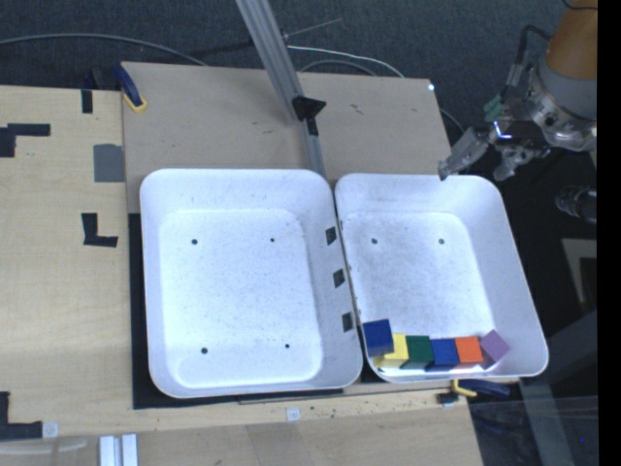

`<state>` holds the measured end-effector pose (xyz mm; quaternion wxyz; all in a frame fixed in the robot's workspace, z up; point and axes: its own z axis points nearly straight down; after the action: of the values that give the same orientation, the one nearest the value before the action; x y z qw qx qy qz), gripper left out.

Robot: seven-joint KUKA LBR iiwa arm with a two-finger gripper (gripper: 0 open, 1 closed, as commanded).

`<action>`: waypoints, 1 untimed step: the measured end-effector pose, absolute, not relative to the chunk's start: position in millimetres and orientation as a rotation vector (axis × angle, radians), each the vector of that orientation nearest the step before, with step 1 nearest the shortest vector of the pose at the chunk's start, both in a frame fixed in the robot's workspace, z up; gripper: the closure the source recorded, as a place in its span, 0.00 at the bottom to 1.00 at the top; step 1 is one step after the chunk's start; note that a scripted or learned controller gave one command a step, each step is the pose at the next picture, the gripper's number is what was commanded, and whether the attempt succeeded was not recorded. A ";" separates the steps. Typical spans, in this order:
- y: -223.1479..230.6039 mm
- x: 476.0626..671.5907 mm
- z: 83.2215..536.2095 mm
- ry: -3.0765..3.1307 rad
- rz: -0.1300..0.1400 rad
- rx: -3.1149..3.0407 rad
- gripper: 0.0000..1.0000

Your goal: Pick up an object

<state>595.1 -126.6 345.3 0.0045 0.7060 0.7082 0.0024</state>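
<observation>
Nearest the camera, along the front wall of the right bin [505, 231], sits a row of small blocks, six by my count: a blue block [376, 335] at the left with a yellow block [395, 350] touching it just in front, then a green block [418, 349], a second blue block [444, 351], an orange block [469, 349] and a purple block [494, 344] at the right end. All are packed touching one another and pressed against the bin's front rim, with the purple one tucked into the front right corner. That leaves little room on their near side, while the bin floor behind them is open all the way to the far wall.

The left bin [155, 260] lies just beside it, the two rims meeting in the middle of the table [194, 115].

Farther back, a slanted metal rod [267, 37] rises over the table beyond the bins.

At the far right, the claw [480, 161] hangs above and just outside the right bin's far right corner, well apart from the blocks. Its two fingers stand spread, released, with nothing between them.
</observation>
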 end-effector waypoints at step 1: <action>-132.4 613.4 485.2 2.219 0.007 2.213 0.00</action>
<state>613.4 -132.4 485.2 0.0041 0.7061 0.7081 0.0022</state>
